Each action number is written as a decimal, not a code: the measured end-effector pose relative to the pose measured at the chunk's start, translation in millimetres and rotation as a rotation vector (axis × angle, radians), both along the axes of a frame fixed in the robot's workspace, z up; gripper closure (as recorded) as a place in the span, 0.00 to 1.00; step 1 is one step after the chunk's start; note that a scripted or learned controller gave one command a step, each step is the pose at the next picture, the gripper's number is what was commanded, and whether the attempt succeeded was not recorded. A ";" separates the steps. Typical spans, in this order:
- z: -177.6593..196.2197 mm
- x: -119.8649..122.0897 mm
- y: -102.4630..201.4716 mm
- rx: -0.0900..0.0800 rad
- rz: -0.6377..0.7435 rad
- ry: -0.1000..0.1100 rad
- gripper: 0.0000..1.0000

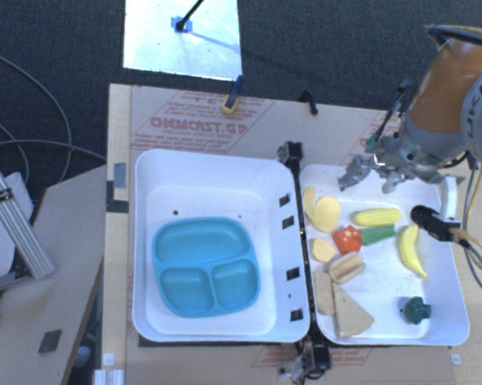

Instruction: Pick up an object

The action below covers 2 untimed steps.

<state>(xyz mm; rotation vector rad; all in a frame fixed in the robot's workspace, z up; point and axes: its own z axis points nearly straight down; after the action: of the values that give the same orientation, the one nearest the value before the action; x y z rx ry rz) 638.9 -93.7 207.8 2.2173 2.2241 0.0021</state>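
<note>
My gripper [372, 176] hangs over the far edge of the right bin [453, 323], its two fingers [350, 175] spread apart and open with nothing between them. Below it in the bin lie toy foods: a yellow corn cob [376, 215], a green vegetable [378, 233], a banana [408, 249], a red tomato [348, 239], pale yellow slices [327, 213], a hot dog bun [346, 269], bread wedges [350, 313] and a small dark green piece [415, 310].
The left bin [152, 182] holds a blue compartment tray [206, 267]. A black divider [298, 232] runs between the bins. A black cable end [431, 223] from the arm hangs over the right bin's right side. A shiny plate [184, 29] lies beyond the bench.
</note>
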 end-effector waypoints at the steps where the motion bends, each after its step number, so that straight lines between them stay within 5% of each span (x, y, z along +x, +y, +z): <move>1: -26.9 -63.7 -29.9 0.000 -0.006 0.006 0.00; 2: -82.9 -61.1 2.0 0.002 0.003 0.005 0.00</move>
<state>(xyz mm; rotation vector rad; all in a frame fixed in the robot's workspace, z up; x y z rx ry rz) 577.8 -91.6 124.9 2.2176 2.2303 -0.0012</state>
